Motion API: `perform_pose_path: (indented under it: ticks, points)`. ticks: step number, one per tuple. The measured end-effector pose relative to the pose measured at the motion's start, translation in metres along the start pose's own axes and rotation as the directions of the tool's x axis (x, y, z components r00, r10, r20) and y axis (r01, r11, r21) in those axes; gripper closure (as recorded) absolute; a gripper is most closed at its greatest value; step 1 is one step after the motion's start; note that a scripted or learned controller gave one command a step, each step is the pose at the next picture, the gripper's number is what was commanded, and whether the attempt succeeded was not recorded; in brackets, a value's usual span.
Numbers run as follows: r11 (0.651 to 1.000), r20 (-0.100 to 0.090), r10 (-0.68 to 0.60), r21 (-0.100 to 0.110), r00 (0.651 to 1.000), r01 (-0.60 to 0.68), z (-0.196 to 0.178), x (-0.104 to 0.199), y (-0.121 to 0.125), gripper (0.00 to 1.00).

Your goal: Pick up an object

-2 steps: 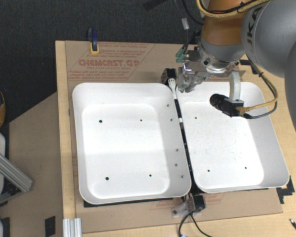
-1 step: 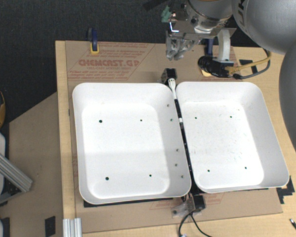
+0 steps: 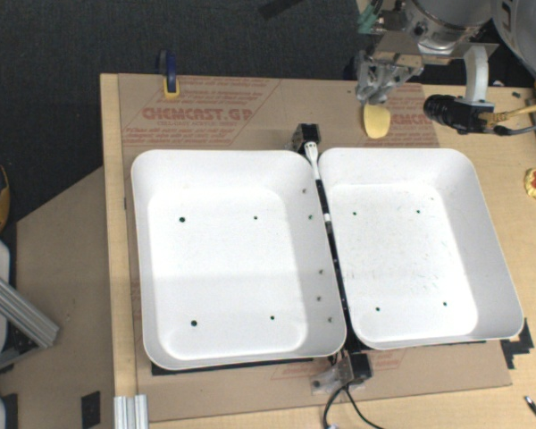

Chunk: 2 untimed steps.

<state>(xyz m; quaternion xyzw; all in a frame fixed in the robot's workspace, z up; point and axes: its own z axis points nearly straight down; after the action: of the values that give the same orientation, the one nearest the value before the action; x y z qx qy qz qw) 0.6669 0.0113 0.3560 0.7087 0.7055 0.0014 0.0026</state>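
A small pale yellow object hangs just under my gripper, its top pinched between the fingertips. The gripper is shut on it and raised high at the top of the camera view, beyond the far rim of the right bin. From here the object appears against the brown board behind that bin, not inside it. The left bin lies to the left, with nothing of the arm over it.
Both white bins sit side by side on a brown board, joined by a black clip at the far end. A blue clamp stands at the board's far left. Grey metal framing is at the left edge.
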Motion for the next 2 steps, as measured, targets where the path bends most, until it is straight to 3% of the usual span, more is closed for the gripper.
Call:
perform_pose_path:
  ticks: [1,2]
  points:
    - [1.0,-0.002,-0.008,0.015,1.0,0.008,0.108,0.044,-0.016,1.0]
    - [1.0,-0.003,-0.007,-0.002,1.0,0.007,0.051,0.062,-0.023,1.0]
